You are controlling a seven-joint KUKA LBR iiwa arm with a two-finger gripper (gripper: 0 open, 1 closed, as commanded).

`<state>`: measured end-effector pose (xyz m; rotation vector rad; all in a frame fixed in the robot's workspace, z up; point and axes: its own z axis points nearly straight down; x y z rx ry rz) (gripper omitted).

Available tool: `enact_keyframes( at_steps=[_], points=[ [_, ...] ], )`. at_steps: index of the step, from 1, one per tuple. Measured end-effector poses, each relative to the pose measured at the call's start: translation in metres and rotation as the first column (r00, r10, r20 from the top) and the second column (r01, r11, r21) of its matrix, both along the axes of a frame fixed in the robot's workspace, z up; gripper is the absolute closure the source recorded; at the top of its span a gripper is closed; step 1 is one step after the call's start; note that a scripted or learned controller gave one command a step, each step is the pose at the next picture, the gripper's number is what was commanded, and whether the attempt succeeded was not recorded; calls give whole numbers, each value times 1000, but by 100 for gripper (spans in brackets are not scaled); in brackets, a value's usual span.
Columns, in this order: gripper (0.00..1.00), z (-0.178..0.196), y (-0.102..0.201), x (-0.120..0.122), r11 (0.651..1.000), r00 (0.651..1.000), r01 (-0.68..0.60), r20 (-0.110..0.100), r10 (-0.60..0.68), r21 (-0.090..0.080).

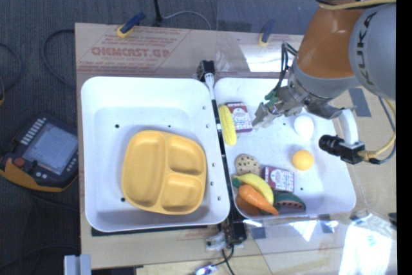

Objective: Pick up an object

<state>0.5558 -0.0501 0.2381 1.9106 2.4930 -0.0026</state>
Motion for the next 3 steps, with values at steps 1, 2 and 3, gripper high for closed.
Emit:
enact_keyframes(
  at_steps=[1, 2, 3],
  points=[
    [100, 7, 9, 10, 1000, 1000, 17, 0, -17, 1],
    [100, 17, 9, 10, 1000, 1000, 17, 1, -17, 1],
    [100, 14, 23, -12, 990, 990, 139, -1, -139, 2]
  ],
)
